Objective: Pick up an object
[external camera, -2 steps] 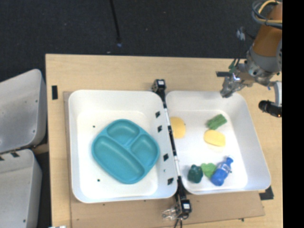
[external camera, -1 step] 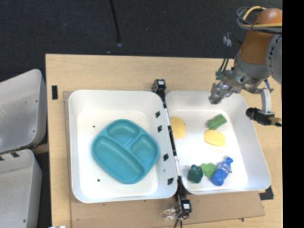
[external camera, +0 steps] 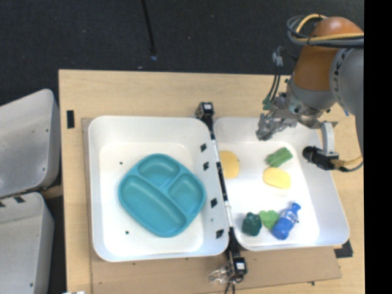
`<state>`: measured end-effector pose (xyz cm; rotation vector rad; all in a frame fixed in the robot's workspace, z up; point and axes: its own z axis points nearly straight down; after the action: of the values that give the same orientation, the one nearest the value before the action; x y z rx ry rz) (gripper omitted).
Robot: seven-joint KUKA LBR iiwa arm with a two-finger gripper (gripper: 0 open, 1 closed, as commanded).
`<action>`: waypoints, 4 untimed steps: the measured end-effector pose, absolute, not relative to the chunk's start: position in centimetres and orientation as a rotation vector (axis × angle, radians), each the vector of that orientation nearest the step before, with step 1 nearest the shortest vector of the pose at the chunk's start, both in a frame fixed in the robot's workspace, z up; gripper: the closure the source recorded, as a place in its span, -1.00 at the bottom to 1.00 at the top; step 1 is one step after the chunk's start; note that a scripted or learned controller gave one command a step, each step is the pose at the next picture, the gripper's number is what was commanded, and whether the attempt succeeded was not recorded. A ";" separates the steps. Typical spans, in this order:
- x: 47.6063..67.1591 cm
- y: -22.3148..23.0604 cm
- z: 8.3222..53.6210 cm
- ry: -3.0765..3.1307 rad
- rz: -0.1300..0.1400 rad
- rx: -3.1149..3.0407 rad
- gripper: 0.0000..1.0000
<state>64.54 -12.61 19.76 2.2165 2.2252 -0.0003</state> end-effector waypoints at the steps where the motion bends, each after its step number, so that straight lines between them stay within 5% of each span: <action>1: 62.6 -8.7 20.8 2.228 0.002 2.216 1.00; 4: 57.2 6.2 23.4 2.231 0.002 2.214 1.00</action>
<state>57.18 6.19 23.36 2.2145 2.2311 0.0022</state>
